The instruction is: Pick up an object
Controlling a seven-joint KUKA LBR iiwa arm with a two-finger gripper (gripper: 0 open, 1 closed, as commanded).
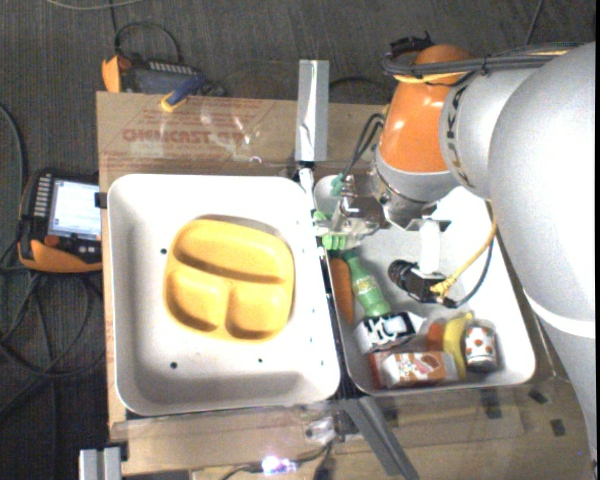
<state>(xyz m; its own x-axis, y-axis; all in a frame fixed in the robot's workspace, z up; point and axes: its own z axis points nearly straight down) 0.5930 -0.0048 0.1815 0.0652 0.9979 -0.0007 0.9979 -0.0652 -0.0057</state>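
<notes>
Two white bins sit side by side on a cardboard sheet [180, 133]. The left bin [130, 298] holds one thing, a yellow divided plate [230, 276], lying flat at its centre.

The right bin [515, 353] carries the rest, and every item lies on its floor. A carrot [342, 286] runs along the 9 o'clock wall, with its green top [332, 238] pointing to 12 o'clock. Just beside it on the 3 o'clock side lies a green bottle [370, 293], roughly parallel and touching or nearly so. At the bottle's 6 o'clock end is a black-and-white pack [387, 328]. At that pack's 5 o'clock a red packet [412, 368] lies against the bin's 6 o'clock wall. A yellow bottle [453, 328] and a small can [479, 346] stand close together toward the 5 o'clock corner.

The arm [540, 148] comes in from 3 o'clock, and its orange band [420, 128] is over the bin's 12 o'clock edge. The gripper [345, 206] is at the bin's 11 o'clock corner, directly at 12 o'clock of the carrot's green top and very near it. Whether it is open or closed cannot be told from this angle. Nothing can be seen gripped in it.

Outside the bins, a handheld screen unit [65, 218] lies on the floor at 9 o'clock of the left bin.
</notes>
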